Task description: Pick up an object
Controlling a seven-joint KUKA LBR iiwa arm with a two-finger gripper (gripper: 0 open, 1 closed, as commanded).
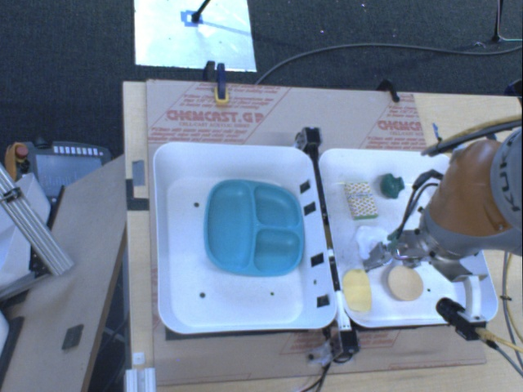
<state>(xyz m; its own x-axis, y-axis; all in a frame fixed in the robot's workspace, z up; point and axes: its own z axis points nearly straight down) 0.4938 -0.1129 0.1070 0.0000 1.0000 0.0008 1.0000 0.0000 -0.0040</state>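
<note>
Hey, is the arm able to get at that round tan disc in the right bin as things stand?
Probably yes. The pincer hovers in the right bin, just left of the round tan disc. Nothing lies on the disc, and the yellow piece sits apart from it.

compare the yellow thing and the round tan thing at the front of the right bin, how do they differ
The yellow piece is longer than wide, an oval shape; the tan piece looks round like a disc. The yellow piece is bright yellow, the tan piece a pale beige. The yellow piece lies close to the wall next to the left bin, while the tan piece lies further right, just under the gripper. Both lie flat on the floor of the right bin, apart from each other.
</note>
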